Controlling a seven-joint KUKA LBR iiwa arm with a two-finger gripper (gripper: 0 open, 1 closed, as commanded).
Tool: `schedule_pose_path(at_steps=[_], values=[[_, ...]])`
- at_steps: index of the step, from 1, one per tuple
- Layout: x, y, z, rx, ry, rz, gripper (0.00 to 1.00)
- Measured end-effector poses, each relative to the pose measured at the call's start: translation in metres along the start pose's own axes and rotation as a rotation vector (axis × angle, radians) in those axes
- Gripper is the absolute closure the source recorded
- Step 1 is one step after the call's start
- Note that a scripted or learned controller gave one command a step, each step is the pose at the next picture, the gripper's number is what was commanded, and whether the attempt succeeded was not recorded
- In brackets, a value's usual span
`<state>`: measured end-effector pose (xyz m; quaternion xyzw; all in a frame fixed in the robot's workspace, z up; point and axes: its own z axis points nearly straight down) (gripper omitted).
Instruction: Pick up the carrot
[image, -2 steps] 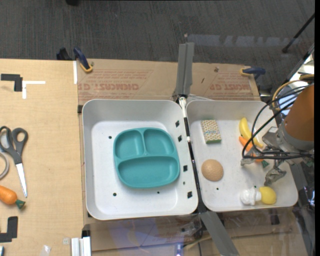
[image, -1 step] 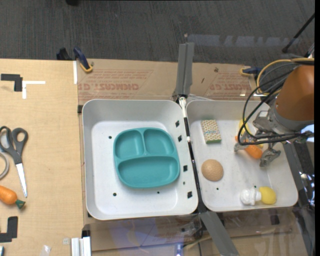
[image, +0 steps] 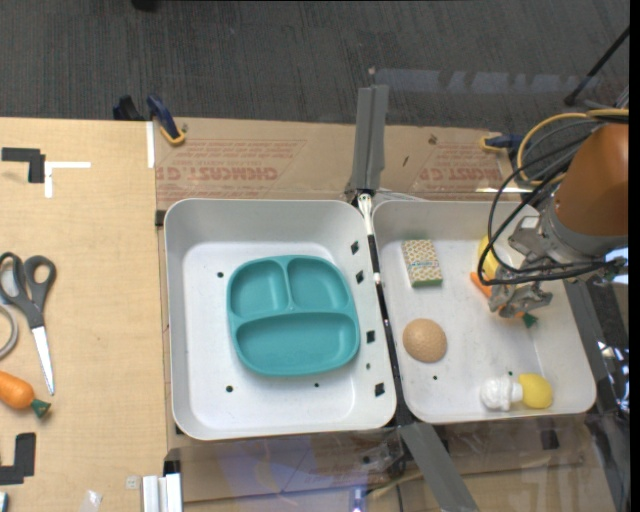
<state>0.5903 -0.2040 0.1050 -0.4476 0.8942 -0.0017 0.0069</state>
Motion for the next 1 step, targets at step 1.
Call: schedule_pose_path(at_steps=[1], values=[[-0.0001,0.0001,0.0001,0.000,0.000,0.000,0.00]])
